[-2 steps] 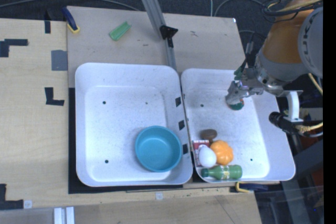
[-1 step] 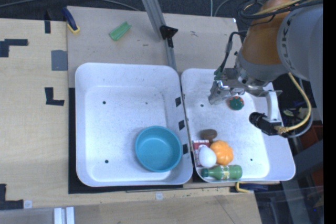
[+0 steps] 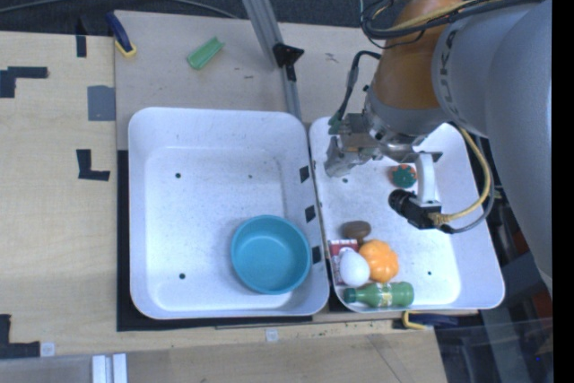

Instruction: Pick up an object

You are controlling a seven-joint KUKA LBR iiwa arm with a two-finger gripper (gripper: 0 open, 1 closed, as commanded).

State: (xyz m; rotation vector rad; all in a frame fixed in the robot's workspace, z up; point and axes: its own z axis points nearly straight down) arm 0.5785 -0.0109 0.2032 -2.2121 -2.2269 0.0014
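Note:
My gripper (image 3: 339,159) hangs over the upper left part of the right bin (image 3: 466,282), close to the divider between the bins. Nothing shows between its fingers. Below it in the right bin lie a brown oval object (image 3: 356,230), an orange fruit (image 3: 380,259), a white egg-shaped object (image 3: 353,268) and a green bottle (image 3: 381,293) lying on its side. A small teal and red object (image 3: 404,176) sits to the right of the gripper, partly hidden by the arm.
The left bin (image 3: 161,193) holds a blue bowl (image 3: 269,254) at its lower right. A green block (image 3: 204,53) lies on the bench behind the bins. A grey pole (image 3: 256,0) slants down toward the bins' divider. The big grey arm covers the upper right.

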